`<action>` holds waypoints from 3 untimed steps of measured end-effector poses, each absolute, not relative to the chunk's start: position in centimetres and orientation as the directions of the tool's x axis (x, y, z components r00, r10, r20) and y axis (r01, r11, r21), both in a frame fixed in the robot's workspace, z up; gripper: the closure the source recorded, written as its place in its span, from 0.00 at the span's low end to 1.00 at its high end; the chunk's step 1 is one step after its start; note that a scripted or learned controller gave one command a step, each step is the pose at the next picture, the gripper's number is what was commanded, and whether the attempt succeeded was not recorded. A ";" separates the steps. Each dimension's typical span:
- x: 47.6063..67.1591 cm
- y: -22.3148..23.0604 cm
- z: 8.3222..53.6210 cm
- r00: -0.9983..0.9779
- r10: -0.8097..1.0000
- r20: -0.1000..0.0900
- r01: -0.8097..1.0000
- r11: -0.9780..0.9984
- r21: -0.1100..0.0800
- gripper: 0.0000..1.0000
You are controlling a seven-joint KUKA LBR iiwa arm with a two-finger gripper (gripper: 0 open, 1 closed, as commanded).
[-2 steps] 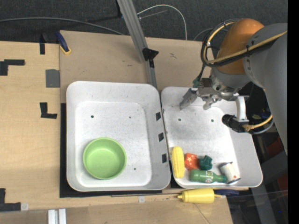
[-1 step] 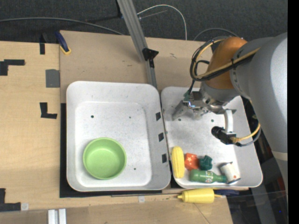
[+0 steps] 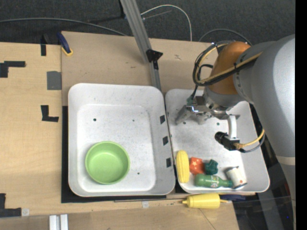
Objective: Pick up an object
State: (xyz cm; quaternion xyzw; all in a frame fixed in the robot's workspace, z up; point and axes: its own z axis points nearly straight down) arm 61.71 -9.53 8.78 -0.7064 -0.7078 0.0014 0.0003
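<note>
My gripper (image 3: 190,117) hangs over the upper left part of the right bin (image 3: 249,143), open, with bare bin floor between its fingers. Along that bin's near edge lies a cluster of toys: a yellow corn cob (image 3: 182,166), a small orange-red piece (image 3: 195,165), a dark teal piece (image 3: 211,166), a green bottle (image 3: 211,180) on its side and a white cup (image 3: 236,175). The cluster lies well below the gripper, apart from it. A light green bowl (image 3: 107,162) sits in the near left corner of the left bin (image 3: 115,99).
A yellow squeeze bottle (image 3: 204,201) lies on the bench just outside the right bin's near rim. A grey metal pole (image 3: 139,28) slants down to the ridge between the bins. Cables loop behind the arm's orange band (image 3: 230,66).
</note>
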 end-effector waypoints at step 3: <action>61.9 -8.7 22.2 -0.003 1.000 -0.001 1.000 0.003 0.006 1.00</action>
